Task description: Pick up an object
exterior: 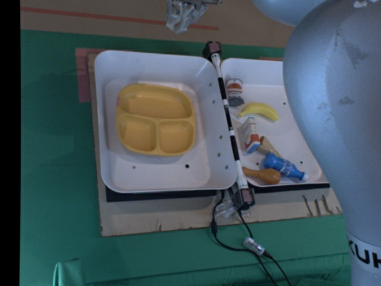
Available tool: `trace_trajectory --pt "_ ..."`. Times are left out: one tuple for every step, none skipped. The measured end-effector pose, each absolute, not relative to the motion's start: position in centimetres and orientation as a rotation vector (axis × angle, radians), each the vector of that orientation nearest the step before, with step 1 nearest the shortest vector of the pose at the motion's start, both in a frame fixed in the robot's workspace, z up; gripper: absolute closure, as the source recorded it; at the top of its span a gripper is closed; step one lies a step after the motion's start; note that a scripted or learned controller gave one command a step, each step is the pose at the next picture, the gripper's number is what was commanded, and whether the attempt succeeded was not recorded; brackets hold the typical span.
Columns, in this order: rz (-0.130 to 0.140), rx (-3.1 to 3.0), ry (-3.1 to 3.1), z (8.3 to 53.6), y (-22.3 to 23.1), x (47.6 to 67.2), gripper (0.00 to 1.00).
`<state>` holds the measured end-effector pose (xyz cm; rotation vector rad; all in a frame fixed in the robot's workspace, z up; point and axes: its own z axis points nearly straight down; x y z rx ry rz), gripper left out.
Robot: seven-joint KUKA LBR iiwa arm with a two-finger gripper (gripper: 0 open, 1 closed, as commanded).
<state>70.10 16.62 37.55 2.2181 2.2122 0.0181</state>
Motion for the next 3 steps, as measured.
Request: trace_trajectory --pt "0.006 2.223 2.208 31.4 9.8 69.4 1.0" --pt "0.021 2.22 2.215 36.6 15.7 68.5 1.0" --pt "0.015 2.219 2.212 34.4 16.8 70.2 1.0"
